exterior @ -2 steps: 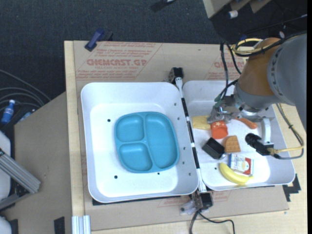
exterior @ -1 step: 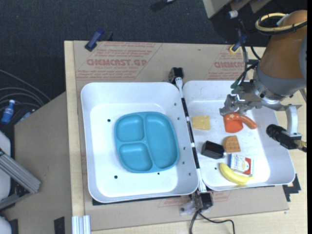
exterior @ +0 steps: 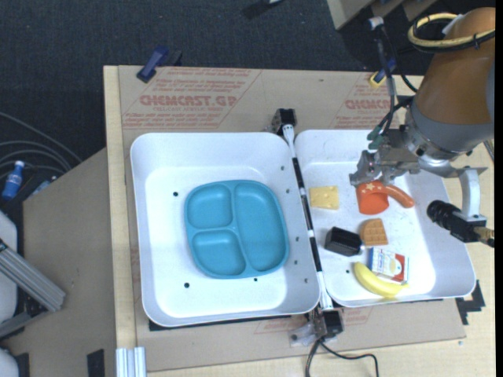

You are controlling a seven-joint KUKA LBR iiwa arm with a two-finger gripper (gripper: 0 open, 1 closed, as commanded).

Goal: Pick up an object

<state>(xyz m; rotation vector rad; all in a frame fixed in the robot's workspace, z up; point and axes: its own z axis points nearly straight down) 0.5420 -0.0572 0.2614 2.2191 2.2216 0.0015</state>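
Note:
The right bin (exterior: 338,151) holds several small items. An orange-red toy pepper (exterior: 379,198) lies near its middle, and my gripper (exterior: 377,171) hangs directly over its far edge, very close to it or touching it. A yellow cheese wedge (exterior: 324,197) sits to the left of the pepper. In front of these lie a black block (exterior: 343,242) and a brown waffle piece (exterior: 375,232). Closest to the front wall are a small white, red and blue carton (exterior: 391,266) and a banana (exterior: 375,282).
The left bin (exterior: 157,210) holds a blue divided plate (exterior: 236,228). A black divider rail (exterior: 302,210) runs between the two bins. The grey and orange arm (exterior: 456,85) leans in over the right bin's far right corner.

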